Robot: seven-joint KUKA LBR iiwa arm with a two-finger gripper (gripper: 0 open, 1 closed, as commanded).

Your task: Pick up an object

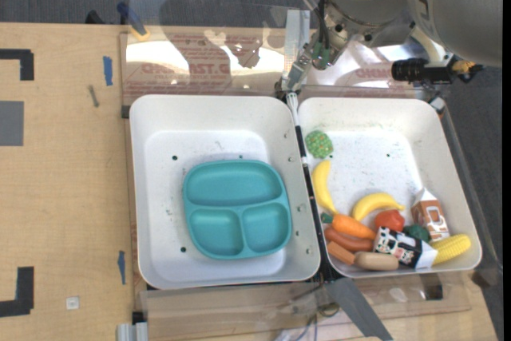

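Altogether two bananas (321, 186), one teal plate (236, 208).

The right bin (375, 112) holds all the toy food, most of it heaped along its near edge. A small green ball (318, 143), bumpy-looking, sits alone close to the bin's left wall. Below it a yellow banana (322, 186) lies lengthwise along that wall. A second banana (375, 205) arches in the middle, touching a red piece (390, 220) that may be a tomato. Two orange carrots (350, 231) lie stacked by the near left corner, with a tan sausage-shaped piece (374, 260) beneath. A black-and-white carton (397, 247) lies tilted; an orange-and-white carton (429, 218) and a corn cob (449, 248) rest near the right corner.
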